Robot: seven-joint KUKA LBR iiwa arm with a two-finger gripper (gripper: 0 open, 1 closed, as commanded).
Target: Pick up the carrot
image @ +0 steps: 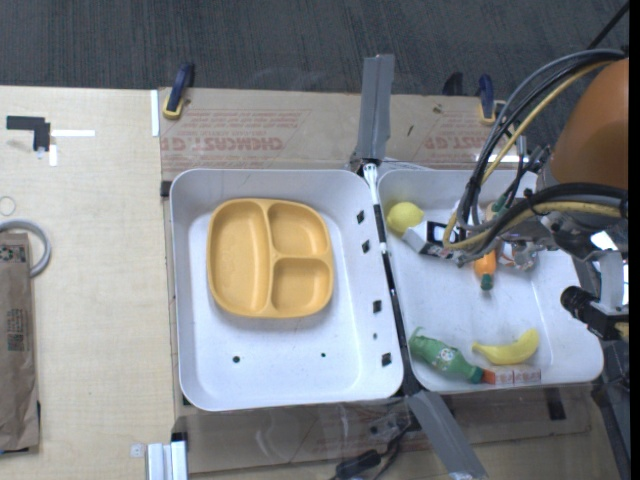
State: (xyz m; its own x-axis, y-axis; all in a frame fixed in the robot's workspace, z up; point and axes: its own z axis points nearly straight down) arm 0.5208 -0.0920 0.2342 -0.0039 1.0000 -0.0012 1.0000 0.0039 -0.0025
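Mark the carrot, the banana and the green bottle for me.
carrot (485, 264): camera view, on its orange body.
banana (507, 348): camera view, mid-curve of the peel.
green bottle (443, 358): camera view, middle of its body.

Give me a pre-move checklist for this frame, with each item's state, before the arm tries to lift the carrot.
1. Carrot located: ok. The carrot is in the right bin, its green end pointing down the view.
2. Tool at the carrot: ok. The tool sits right over it.
3. Carrot between the fingers: cannot tell; cables and the wrist hide the contact.
4. Neighbours apart: ok. The lemon, banana and green bottle lie away from the carrot.
5. Left bin undisturbed: ok. The yellow plate lies flat in the left bin.
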